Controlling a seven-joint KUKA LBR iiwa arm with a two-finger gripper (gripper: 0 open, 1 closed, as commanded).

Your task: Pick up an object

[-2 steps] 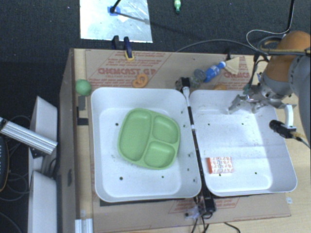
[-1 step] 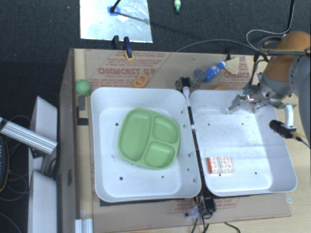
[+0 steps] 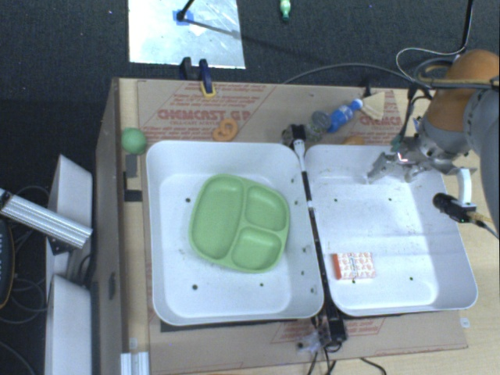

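Packet (image 3: 355,266), red and white with unreadable print, lies in the right bin (image 3: 453,287); whether the jaws (image 3: 394,165) are spread, I cannot tell.

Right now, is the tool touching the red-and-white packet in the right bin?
Apart. The camera view shows the tool near the right bin's far edge, with bare white floor between it and the red-and-white packet near the front.

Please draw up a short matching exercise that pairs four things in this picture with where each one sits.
Things:
1. green divided plate
2. small red-and-white packet
3. green ball
4. gripper

Places:
A. on the bench, outside the left bin's upper left corner
B. over the right bin's upper part
C. middle of the left bin
D. lower middle of the right bin

Pairs: 1-C, 2-D, 3-A, 4-B
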